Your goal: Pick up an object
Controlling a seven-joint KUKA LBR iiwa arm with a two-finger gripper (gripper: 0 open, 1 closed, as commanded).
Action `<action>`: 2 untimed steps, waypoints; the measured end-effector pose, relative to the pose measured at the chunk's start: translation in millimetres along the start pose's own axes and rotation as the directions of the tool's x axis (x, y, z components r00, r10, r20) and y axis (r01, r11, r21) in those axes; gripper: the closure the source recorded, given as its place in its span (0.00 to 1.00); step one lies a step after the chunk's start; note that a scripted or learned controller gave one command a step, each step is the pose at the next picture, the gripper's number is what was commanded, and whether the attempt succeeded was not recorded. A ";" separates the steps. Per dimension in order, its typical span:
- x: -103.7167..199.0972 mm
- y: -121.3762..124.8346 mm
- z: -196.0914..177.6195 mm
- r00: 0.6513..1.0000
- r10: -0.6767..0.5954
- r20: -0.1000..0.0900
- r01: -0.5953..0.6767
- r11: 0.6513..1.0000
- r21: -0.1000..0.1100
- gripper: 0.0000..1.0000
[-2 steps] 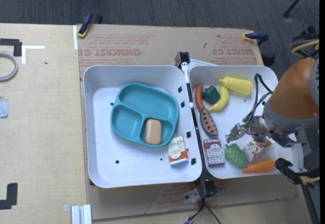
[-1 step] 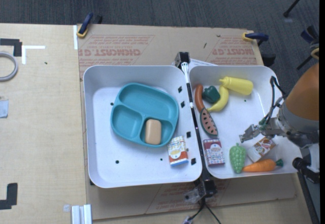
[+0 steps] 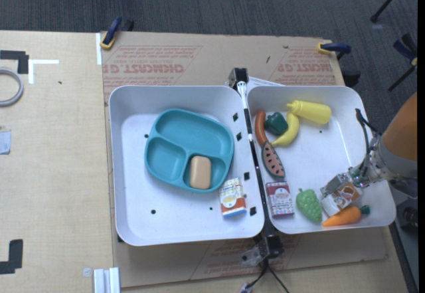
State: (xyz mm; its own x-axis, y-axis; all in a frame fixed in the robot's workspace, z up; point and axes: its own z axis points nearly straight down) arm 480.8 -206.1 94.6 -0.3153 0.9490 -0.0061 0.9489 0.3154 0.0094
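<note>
The gripper (image 3: 340, 191) sits low in the right bin's (image 3: 345, 135) near right corner, just above the carrot (image 3: 343, 217), whose long axis runs left-right; grapes (image 3: 308, 205) lie left.

Arm cut off at the right edge; gripper tip lost in clutter

The arm (image 3: 405, 135) enters from the right and the frame edge slices off most of it, leaving an orange blur and a grey wrist. The gripper (image 3: 346, 187) reaches down into the right bin (image 3: 345, 102), and its tip merges with a small packet (image 3: 340, 197), so its state cannot be told. The packet's print is too small to read. The carrot (image 3: 342, 217) lies touching the packet, whose edge covers part of it. Labels on the two cartons (image 3: 233, 200) (image 3: 279, 199) are illegible. A ring (image 3: 8, 88) on the tabletop (image 3: 53, 172) is cut by the left edge.
</note>
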 end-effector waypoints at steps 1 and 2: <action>-0.9 1.3 -10.0 1.000 0.004 0.002 -0.004 1.000 -0.003 1.00; 53.8 17.7 -171.6 0.983 -0.182 -0.005 0.182 0.983 0.006 1.00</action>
